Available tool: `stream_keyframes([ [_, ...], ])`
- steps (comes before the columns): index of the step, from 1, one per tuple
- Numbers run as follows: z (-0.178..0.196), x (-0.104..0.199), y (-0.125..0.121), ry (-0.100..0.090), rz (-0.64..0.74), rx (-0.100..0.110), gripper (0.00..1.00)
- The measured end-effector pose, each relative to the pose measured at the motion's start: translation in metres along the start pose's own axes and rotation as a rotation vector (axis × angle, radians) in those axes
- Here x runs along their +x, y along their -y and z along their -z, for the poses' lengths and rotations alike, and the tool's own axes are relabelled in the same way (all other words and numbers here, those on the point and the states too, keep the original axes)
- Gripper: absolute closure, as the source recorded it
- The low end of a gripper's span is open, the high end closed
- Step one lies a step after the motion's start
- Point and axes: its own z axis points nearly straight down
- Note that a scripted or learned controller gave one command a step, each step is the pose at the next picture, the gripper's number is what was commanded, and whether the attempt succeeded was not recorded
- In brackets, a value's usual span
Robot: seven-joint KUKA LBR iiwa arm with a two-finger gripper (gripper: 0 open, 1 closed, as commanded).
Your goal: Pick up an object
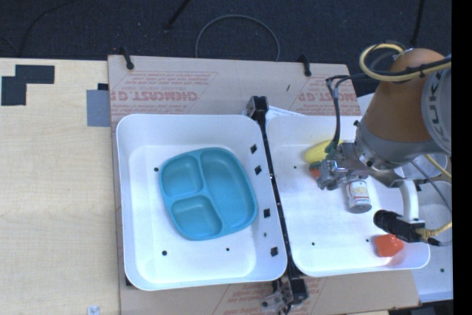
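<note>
Camera view has the gripper [330, 175] low in the right bin [324, 254], beside a yellow banana-like object [317, 152] and something small and red [315, 170]; finger spread, cannot tell. A small white bottle [358, 195] lies just right. An orange piece [388, 245] sits near the corner. Left bin [140, 247] holds a blue divided plate [207, 192].
</note>
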Motion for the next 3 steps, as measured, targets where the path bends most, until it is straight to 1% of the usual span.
stream_keyframes([
  [1, 0.015, 0.049, 0.002, 0.001, 0.002, -0.003, 1.0],
  [2, 0.025, 0.108, -0.001, 0.002, 0.003, -0.003, 1.0],
  [3, 0.015, 0.162, -0.001, 0.001, 0.002, 0.0, 1.0],
])
